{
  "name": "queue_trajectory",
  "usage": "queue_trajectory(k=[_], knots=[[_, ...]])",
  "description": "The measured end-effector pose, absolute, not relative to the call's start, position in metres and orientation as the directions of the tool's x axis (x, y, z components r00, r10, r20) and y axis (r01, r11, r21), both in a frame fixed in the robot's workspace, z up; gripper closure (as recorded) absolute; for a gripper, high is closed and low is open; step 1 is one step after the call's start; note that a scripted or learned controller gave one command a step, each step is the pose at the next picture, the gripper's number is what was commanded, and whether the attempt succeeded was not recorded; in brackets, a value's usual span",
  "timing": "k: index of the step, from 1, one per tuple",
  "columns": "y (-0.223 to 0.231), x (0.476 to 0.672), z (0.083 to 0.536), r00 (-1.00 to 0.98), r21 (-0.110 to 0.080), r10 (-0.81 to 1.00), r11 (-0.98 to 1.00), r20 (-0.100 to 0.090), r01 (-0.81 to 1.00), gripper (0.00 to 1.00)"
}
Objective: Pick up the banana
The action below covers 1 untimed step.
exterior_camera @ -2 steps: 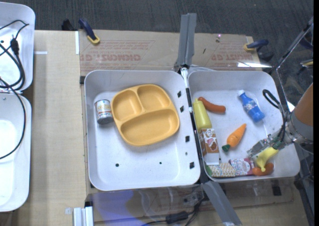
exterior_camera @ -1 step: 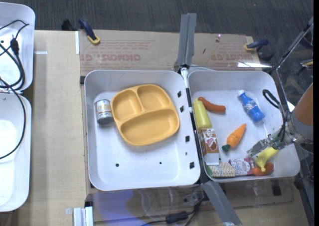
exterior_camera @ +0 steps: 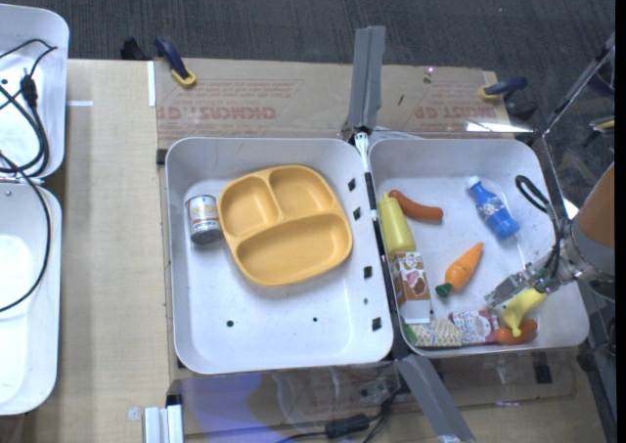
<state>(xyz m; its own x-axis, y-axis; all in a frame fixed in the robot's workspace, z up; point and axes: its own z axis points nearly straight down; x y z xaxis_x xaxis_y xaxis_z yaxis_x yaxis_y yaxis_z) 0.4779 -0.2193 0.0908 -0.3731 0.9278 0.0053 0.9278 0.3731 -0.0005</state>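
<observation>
White right bin (exterior_camera: 460,153), gripper (exterior_camera: 520,287) over banana (exterior_camera: 521,305) (near corner)

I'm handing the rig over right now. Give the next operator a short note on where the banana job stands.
Gripper: low in the right bin, at its near right corner, right at the banana. Whether it has a grip cannot be seen.
Banana: not lifted, lying in that corner against the packets.
Nearby: carrot, blue bottle, yellow bottle, sausage.
Left bin: yellow plate, can.
Done: approach. Left: confirm grasp, lift.
</observation>
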Motion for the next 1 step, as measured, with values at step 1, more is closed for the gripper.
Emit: queue_trajectory(k=[1], knots=[[-0.2193, 0.4779, 0.0908, -0.373, -0.001, 0.928, 0.373, 0.005, 0.928, 0.00]])
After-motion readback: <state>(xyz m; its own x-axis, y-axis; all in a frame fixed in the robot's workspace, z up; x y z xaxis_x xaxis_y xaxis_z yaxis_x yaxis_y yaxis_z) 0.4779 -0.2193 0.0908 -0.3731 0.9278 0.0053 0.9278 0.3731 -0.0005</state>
